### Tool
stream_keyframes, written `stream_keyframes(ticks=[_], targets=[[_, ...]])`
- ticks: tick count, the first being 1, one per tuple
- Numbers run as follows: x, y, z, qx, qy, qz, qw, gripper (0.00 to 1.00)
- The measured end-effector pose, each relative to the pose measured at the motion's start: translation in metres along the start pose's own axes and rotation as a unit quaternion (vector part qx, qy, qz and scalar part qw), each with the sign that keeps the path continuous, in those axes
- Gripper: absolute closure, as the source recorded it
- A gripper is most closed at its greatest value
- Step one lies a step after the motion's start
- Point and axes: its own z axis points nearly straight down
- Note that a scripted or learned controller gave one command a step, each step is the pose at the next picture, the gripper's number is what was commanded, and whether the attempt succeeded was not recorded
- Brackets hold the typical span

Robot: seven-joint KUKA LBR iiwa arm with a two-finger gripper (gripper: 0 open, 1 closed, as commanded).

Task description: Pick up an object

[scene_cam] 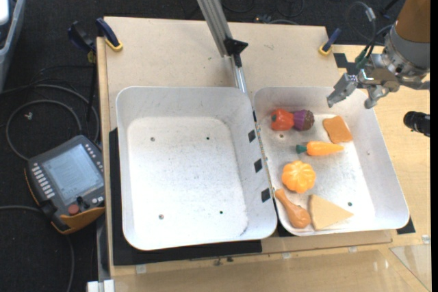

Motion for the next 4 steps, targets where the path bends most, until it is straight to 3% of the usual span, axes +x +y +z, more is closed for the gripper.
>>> stream_keyframes(ticks=[1,4], targets=[[0.000,0.001,-0.003,-0.002,0.000,0.000,1.0000,0.00],[0.006,0.000,0.176,0.001,0.000,0.001,1.0000,0.00]])
